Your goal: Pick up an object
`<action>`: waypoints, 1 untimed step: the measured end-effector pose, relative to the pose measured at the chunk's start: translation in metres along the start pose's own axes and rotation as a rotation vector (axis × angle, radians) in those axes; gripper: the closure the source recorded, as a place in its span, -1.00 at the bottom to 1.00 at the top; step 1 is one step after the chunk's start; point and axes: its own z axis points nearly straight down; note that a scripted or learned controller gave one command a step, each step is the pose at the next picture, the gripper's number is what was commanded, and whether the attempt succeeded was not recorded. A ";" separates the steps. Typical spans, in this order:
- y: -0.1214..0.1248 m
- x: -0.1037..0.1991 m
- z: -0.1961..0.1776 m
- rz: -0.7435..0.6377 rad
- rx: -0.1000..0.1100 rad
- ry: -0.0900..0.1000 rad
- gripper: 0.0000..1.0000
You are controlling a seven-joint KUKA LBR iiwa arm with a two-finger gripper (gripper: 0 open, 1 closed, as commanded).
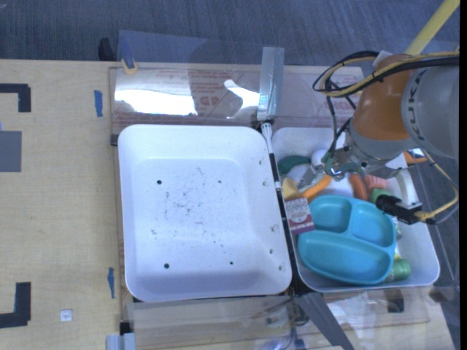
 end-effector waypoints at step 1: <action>-0.025 -0.030 0.020 0.094 -0.008 -0.003 -1.00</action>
